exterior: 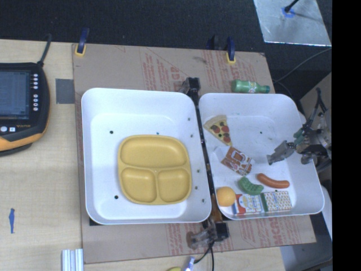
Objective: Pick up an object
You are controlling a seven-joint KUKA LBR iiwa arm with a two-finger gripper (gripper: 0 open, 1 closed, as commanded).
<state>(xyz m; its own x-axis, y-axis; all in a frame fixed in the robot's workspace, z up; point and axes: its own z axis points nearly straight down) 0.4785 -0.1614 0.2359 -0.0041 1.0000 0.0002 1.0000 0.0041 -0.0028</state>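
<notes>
Camera view: pincer (pixel 280 153) hangs over the right bin (pixel 304 205), holding nothing; its spread cannot be told. Sausage (pixel 273 180) lies just near of it, long axis left-right. Pepper (pixel 250 186) sits further left.

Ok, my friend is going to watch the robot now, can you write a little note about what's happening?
Gripper: hanging over the right bin, near its right side, with nothing seen in it.
In the right bin: pizza slice, snack packet, sausage, green pickle, orange, two small cartons.
Left bin: yellow divided tray.
A green bottle lies on the bench behind the bins.
Done: nothing picked yet.
Left: grab one object and lift it.
</notes>
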